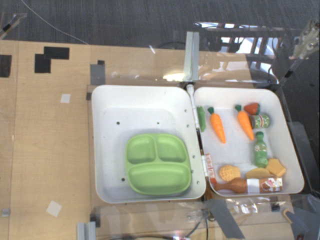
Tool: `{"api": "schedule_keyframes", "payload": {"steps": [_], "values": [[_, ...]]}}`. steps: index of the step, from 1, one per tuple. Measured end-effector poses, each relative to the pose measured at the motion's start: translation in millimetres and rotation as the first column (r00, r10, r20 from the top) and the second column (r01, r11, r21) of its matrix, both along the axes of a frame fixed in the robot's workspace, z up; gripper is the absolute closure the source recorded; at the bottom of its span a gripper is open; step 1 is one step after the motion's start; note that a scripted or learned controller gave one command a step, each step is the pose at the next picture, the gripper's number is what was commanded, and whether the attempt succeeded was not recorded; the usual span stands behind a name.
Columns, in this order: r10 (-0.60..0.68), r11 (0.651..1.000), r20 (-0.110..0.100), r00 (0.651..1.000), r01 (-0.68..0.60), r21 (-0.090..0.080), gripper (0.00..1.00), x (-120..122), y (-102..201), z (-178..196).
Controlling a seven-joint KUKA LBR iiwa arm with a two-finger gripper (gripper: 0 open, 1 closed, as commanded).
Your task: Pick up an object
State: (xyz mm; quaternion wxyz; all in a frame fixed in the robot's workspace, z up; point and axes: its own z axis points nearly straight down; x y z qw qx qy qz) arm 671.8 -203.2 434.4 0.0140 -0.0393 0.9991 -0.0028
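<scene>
The right bin [280, 101] holds several toy foods. Two orange carrots [217, 126] [245, 124] lie near its middle. A red strawberry [251, 108] and a green can [260, 121] sit by the second carrot. A green bottle [259, 150] stands further forward. At the front lie a round waffle [229, 172], a brown drumstick [235, 185], a yellow piece [257, 173], an orange wedge [276, 167] and a red-and-white carton [270, 184]. A thin green pod [201, 118] rests along the left wall. A pale grey part that looks like my gripper [307, 40] hangs at the top right, beyond the bin's back corner and far from every item.
The left bin [107, 109] holds a green divided plate [159, 164] at its front. A metal post [192, 54] rises behind the seam between the bins. A metal frame [240, 34] stands behind the right bin. Bare wooden bench [45, 149] stretches to the left.
</scene>
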Motion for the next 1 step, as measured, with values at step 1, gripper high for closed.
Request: {"api": "schedule_keyframes", "payload": {"steps": [1], "values": [[0.011, 1.000, -0.013, 1.000, -0.011, 0.002, 1.00, -2.0, -0.9, 31.1]]}}
